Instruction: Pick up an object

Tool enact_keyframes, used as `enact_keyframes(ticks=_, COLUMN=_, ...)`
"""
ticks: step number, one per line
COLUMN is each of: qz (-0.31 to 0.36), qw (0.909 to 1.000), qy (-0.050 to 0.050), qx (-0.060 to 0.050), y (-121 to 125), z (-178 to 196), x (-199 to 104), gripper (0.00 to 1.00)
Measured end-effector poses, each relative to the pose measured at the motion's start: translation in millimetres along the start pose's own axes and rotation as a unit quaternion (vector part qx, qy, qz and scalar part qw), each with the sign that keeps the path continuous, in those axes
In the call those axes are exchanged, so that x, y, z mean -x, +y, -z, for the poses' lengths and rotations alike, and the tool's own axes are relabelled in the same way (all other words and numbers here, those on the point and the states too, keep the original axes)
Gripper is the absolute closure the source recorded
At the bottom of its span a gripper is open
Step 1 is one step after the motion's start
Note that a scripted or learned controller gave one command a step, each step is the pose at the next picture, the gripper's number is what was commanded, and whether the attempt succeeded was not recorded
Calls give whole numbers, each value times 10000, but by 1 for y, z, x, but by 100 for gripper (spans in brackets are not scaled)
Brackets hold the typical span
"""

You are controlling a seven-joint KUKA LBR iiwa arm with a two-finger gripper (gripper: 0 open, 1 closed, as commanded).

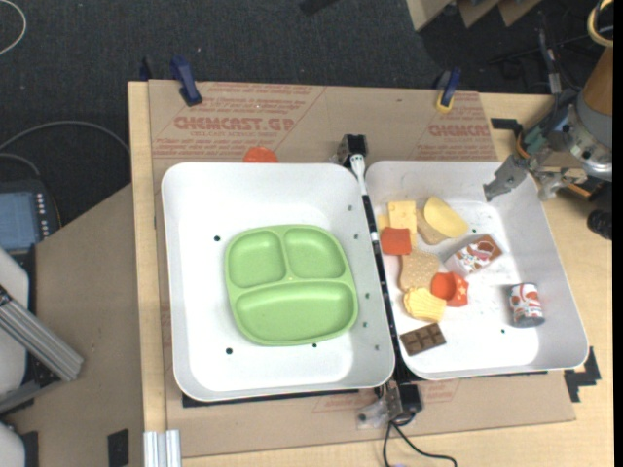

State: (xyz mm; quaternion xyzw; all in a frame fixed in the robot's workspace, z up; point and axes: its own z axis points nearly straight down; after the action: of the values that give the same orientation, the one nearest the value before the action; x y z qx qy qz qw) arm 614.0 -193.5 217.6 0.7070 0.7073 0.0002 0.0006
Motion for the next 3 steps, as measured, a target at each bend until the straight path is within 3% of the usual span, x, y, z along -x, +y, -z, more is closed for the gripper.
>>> enact_keyframes(ticks=1, qz=-19, qw=10000, qy=23, qx=-50, y=-24, z=-134, x=17, gripper=0)
enact_keyframes(ticks=2, qz=-6, qw=10000, qy=-5, qx=13, y=-20, z=-115, x=18, gripper=100)
enact_keyframes(ticks=3, qz=-9, qw=10000, qy=-3, qx=8, y=-20, z=-116, x=18, gripper=0)
